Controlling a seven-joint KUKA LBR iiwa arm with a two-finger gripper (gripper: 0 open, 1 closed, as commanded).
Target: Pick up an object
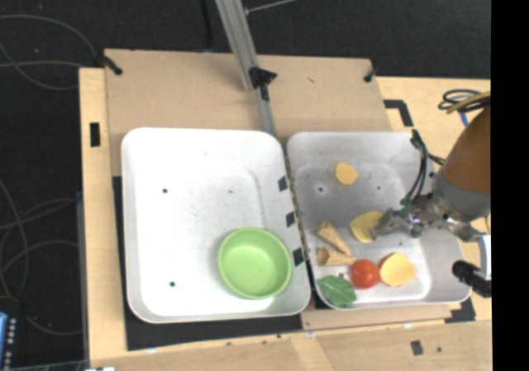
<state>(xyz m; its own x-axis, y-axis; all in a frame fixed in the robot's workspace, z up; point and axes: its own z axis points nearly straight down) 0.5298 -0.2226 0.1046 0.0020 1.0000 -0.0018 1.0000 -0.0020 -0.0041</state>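
Two shallow white bins are seen side by side on the counter (347, 92), viewed from above at a slant. In the left bin (198, 171) a green bowl (254, 262) is placed upright near the front right corner, close to the divide btw. the bins. The right bin (372, 154) carries several small items: a small yellow piece (346, 173) towards the back, a larger yellow piece (364, 227) mid-bin, two tan wedge-like pieces (332, 244) just left of centre, a red ball-like item (364, 273) at the front, a green leafy item (337, 289) touching the front wall just beside the red one, and a yellow rounded item (397, 269) just right of the red one.

The arm (467, 167) is seen reaching in from the right, w/ orange band above the wrist. The pincer (388, 225) is positioned low over the right bin, its tip just beside or touching the larger yellow piece's right edge; which of the two cannot be told. Whether the pincer is released or clenched cannot be told, as the tip is dark and blurred. Nothing is visibly gripped.

A metal pole (235, 30) is seen running from the top of the view down to the bins' back edge.
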